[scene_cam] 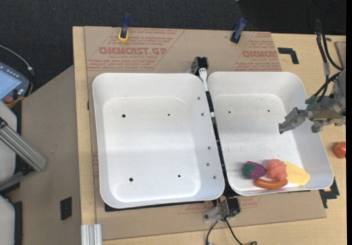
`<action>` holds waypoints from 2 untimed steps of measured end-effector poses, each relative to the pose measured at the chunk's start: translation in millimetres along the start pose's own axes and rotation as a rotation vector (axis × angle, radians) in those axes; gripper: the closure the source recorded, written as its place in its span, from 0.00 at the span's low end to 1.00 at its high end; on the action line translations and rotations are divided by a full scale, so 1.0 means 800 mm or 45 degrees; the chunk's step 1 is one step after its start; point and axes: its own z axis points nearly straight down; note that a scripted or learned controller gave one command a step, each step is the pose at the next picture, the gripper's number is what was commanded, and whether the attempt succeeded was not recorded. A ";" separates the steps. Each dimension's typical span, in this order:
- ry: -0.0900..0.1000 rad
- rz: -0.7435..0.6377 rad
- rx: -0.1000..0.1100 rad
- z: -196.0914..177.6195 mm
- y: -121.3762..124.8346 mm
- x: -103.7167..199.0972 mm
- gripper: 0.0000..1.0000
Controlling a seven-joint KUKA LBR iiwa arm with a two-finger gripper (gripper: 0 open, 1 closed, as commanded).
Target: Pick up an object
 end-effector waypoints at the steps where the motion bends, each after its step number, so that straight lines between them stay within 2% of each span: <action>1: -0.003 -0.006 -0.028 -0.264 0.000 0.056 0.00; 2: 0.002 0.005 0.015 -0.114 -0.003 0.019 0.00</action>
